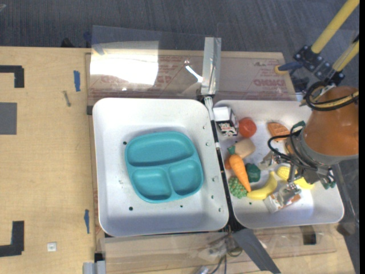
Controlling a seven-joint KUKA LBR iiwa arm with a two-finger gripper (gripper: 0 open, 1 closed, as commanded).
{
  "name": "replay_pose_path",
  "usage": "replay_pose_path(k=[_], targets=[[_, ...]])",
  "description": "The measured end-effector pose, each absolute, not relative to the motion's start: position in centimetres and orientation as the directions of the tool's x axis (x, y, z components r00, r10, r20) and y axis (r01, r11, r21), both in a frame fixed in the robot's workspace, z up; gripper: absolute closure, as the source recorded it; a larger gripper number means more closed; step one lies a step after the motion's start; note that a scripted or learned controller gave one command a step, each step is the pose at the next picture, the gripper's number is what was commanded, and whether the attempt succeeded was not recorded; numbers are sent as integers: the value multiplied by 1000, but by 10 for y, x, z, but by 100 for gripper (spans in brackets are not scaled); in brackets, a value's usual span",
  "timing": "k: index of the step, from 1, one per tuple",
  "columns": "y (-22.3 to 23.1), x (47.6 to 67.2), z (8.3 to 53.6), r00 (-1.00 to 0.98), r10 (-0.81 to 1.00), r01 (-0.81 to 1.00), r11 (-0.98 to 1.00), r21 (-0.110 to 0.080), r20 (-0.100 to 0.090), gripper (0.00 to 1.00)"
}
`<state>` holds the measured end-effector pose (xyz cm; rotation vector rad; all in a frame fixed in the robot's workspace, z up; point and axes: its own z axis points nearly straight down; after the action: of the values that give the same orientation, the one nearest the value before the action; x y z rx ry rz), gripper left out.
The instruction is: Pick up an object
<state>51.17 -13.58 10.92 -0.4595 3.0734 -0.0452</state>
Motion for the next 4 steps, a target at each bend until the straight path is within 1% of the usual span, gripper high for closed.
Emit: replay_pose_path(k=[1, 2, 3, 4], targets=[[-121, 516, 109, -877, -480, -479, 877, -44, -25, 0], [-114, 623, 114, -929, -369, -369, 929, -2, -7, 0], [-155, 591, 87, -949, -314, -314, 949, 0, -5, 0], [-154, 594, 99, -950, -312, -312, 950, -3, -14, 100]])
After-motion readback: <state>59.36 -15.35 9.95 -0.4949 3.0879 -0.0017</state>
